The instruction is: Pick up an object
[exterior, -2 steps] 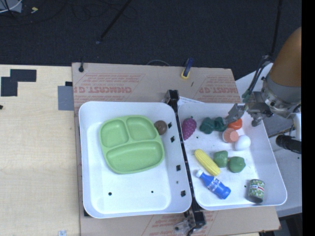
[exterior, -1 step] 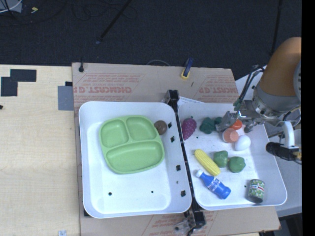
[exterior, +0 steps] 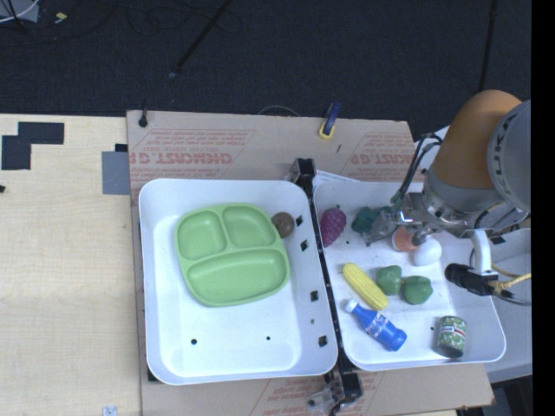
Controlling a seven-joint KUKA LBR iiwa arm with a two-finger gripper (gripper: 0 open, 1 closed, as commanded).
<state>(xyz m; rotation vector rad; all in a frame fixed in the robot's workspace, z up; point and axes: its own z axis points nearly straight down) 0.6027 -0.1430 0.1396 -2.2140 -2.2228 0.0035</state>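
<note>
Two white bins sit side by side on a cardboard sheet [exterior: 260,150] over the counter [exterior: 61,276]. The cardboard carries red print, upside down from this view and too small to read with certainty.

The left bin [exterior: 225,354] holds a green divided plate [exterior: 232,254] and a small brown ball [exterior: 283,224] just beside the plate's upper right corner.

The right bin [exterior: 416,358] holds a purple grape bunch [exterior: 333,224], a dark green toy [exterior: 375,222], a yellow corn cob [exterior: 365,286], two green pieces [exterior: 403,284], a blue bottle [exterior: 379,327], a small can [exterior: 450,335] with an illegible label, and a white and orange object [exterior: 416,245].

The tool [exterior: 408,219] is low over the right bin's upper part, near the dark green toy; its opening cannot be told, nor any hold.
</note>
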